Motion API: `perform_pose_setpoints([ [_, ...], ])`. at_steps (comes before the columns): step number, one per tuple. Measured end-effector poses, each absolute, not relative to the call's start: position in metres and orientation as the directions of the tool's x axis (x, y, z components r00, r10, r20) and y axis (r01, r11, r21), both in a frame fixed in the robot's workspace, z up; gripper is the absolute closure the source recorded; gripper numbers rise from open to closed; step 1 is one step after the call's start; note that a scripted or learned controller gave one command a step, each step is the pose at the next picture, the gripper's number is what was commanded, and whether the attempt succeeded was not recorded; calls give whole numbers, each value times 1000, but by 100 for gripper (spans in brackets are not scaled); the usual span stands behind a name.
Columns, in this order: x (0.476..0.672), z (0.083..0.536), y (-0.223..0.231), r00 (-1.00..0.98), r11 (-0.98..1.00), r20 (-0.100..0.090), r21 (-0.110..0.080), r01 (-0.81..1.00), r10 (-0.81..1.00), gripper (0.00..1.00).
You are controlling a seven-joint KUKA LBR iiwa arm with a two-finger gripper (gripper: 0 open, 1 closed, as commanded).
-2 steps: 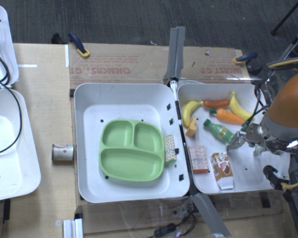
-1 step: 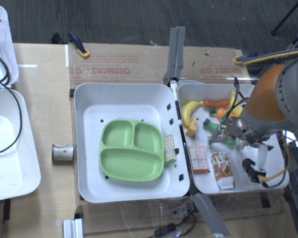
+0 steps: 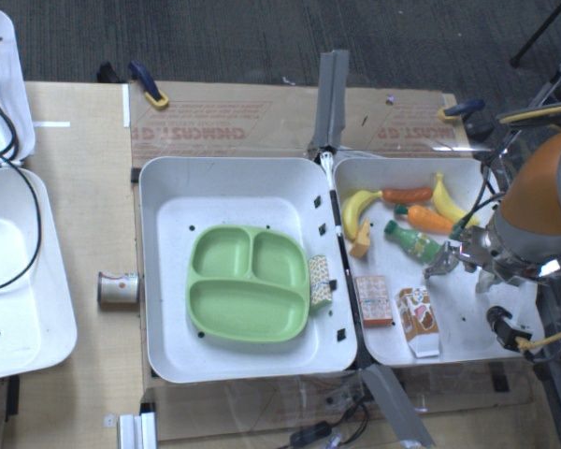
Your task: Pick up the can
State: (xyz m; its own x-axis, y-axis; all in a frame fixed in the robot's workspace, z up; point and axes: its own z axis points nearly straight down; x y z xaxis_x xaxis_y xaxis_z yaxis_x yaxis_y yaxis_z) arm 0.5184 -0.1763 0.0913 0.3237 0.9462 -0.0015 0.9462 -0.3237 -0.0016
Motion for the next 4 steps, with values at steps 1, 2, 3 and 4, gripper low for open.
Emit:
perform_pose_setpoints([
  [1,518,100,-177,324,-324,-2,-4,946,946,100],
  [2,518,100,-177,324,-324,-2,-4,946,946,0],
  [3,538,93,-107,-54,54,-6,2,999,999,0],
  [4,526,92,-173,-77,77,-1,-1,997,997,0],
])
